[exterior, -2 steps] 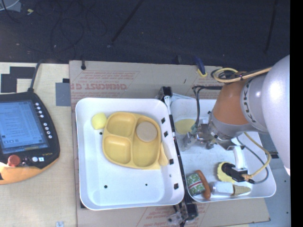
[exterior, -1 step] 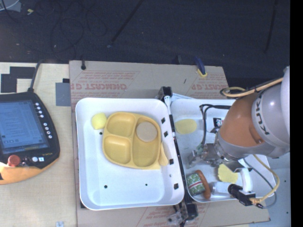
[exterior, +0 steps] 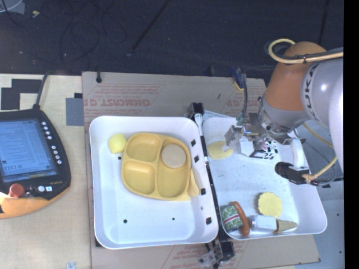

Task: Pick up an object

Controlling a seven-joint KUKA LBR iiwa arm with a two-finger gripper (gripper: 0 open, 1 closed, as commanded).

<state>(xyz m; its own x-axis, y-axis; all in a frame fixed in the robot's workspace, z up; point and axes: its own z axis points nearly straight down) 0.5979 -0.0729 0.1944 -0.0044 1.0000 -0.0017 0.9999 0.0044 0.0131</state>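
The gripper [exterior: 242,134] hangs low in the right bin [exterior: 314,220]; whether it is spread or pressed together cannot be told. A pale yellow disc [exterior: 217,149] lies just beside it, toward the divider. Nothing looks lifted, so the pick-up seems still ahead.

Both white bins [exterior: 106,217] look smooth glossy plastic. Left of the clamp, divided yellow tray [exterior: 154,166] satin plastic. Board under bins [exterior: 146,97]: matt brown cardboard, printed.
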